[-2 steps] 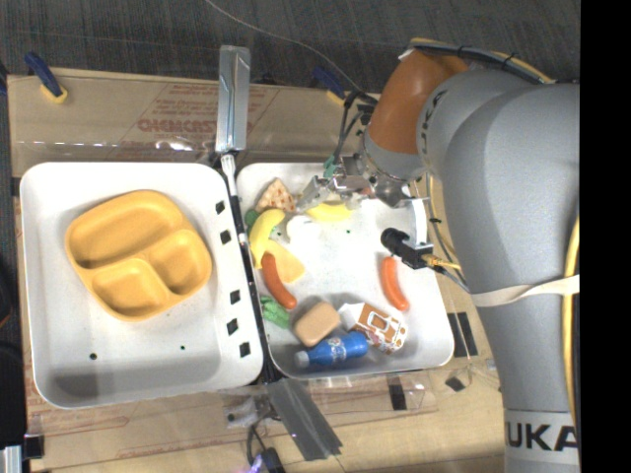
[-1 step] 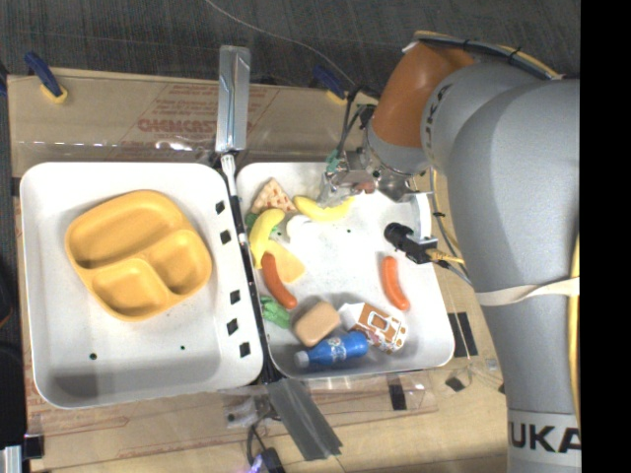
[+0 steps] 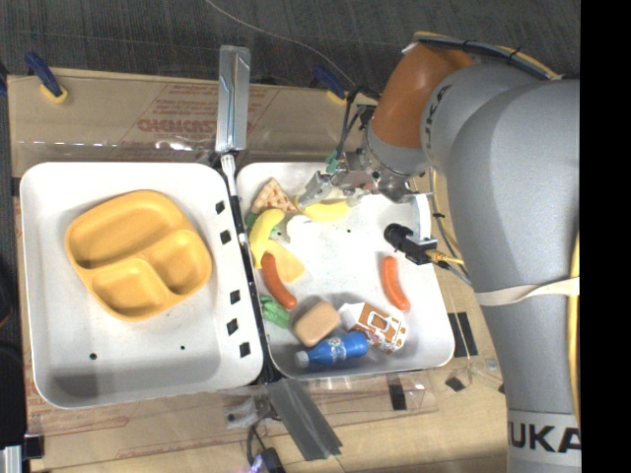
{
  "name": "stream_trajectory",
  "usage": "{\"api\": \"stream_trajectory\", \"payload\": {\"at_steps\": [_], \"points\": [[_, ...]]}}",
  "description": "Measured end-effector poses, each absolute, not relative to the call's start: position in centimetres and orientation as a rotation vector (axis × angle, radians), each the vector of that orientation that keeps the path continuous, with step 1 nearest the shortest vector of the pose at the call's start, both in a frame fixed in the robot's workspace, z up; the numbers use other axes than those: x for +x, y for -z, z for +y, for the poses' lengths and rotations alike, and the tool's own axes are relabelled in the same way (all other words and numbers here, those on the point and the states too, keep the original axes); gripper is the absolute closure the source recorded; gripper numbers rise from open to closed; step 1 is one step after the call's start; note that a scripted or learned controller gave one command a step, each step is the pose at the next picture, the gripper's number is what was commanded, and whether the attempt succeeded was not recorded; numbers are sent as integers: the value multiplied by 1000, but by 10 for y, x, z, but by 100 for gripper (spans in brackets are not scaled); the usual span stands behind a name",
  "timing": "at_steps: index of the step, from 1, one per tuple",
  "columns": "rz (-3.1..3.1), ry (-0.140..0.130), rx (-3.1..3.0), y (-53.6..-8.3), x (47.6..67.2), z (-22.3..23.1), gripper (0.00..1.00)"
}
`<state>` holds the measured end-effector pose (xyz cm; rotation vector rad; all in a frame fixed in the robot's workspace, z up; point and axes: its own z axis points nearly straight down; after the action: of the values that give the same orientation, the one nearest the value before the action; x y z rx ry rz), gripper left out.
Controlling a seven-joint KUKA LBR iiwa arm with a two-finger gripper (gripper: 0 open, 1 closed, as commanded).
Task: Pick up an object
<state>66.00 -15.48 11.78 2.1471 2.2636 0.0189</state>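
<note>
On the left, the shallow white left bin (image 3: 39,294) holds a yellow three-compartment plastic tray (image 3: 138,252), lying tilted near the bin's middle. A grey metal divider bar (image 3: 233,101) stands above the seam between the two bins. The shallow white right bin (image 3: 345,264) carries the clutter: along its left wall a waffle-patterned toy piece (image 3: 273,197), a yellow toy banana (image 3: 264,233), a pale yellow wedge (image 3: 286,262), an orange-red toy sausage (image 3: 277,282) and a green piece (image 3: 275,312) at the wall. Near the front sit a tan bread-like block (image 3: 315,322), a blue bottle (image 3: 336,351) lying on its side, and an orange-and-white carton (image 3: 382,326). A second red sausage (image 3: 395,283) lies right of centre. At the bin's far side the jaws of the gripper (image 3: 335,187) hang just above a small yellow toy piece (image 3: 326,210); whether they are apart or together I cannot tell. The grey arm with orange band (image 3: 493,156) fills the right.
</note>
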Motion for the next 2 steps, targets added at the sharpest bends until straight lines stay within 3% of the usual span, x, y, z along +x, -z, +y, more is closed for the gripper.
{"api": "stream_trajectory", "payload": {"at_steps": [1, 2], "points": [[2322, 3, 2121, -92, 653, -161, 0], [2326, 1, 2114, -103, 654, -159, 100]]}}
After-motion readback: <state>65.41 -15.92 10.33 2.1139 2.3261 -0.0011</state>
